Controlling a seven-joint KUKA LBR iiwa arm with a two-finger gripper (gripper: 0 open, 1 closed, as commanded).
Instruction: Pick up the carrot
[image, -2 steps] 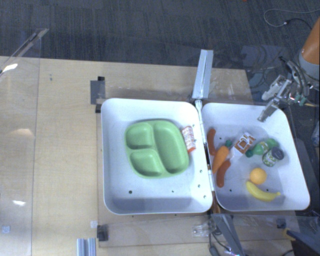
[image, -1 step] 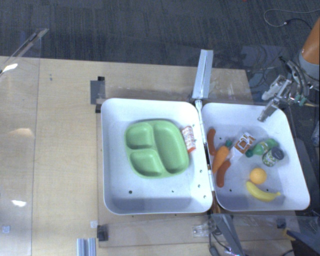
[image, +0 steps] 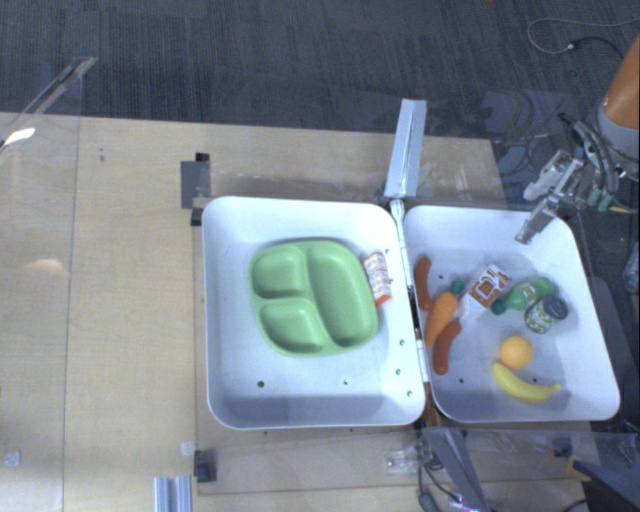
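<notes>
The carrot (image: 440, 314), orange with a green top, lies near the left wall of the right bin (image: 590, 300). A brown sausage lies on each side of it, and it touches the lower one (image: 445, 346). My gripper (image: 537, 210) hovers over the bin's far right corner, well up and to the right of the carrot. Its fingers are open with nothing between them.
The right bin also holds another sausage (image: 423, 280), a small box (image: 488, 287), a green bottle (image: 520, 297), a can (image: 546, 313), an orange (image: 516, 352) and a banana (image: 525, 385). In the left bin (image: 225, 300) are a green divided plate (image: 312, 297) and a small packet (image: 377, 277).
</notes>
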